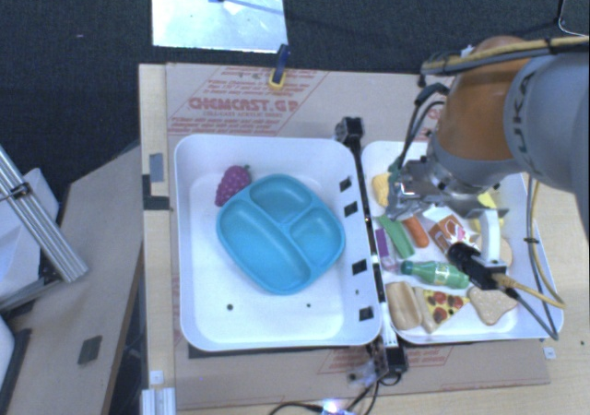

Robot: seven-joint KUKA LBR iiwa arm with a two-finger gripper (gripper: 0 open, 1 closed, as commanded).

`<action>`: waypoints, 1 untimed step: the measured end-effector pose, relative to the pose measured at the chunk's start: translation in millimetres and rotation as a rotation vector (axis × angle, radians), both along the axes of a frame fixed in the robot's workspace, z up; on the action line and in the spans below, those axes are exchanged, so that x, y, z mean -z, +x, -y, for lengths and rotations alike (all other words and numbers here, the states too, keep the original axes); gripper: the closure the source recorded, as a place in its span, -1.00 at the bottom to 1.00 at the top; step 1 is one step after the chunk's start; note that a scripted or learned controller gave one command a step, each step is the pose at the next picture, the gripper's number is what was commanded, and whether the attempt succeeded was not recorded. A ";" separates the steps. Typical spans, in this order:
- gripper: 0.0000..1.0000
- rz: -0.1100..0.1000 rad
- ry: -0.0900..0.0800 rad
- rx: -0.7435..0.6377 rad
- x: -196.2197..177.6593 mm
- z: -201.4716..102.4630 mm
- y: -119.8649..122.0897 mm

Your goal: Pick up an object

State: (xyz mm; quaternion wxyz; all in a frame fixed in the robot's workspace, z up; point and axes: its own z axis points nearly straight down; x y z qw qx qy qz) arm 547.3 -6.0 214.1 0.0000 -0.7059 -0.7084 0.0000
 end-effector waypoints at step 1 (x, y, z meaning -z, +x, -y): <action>1.00 0.003 0.000 0.002 -19.8 5.1 -2.6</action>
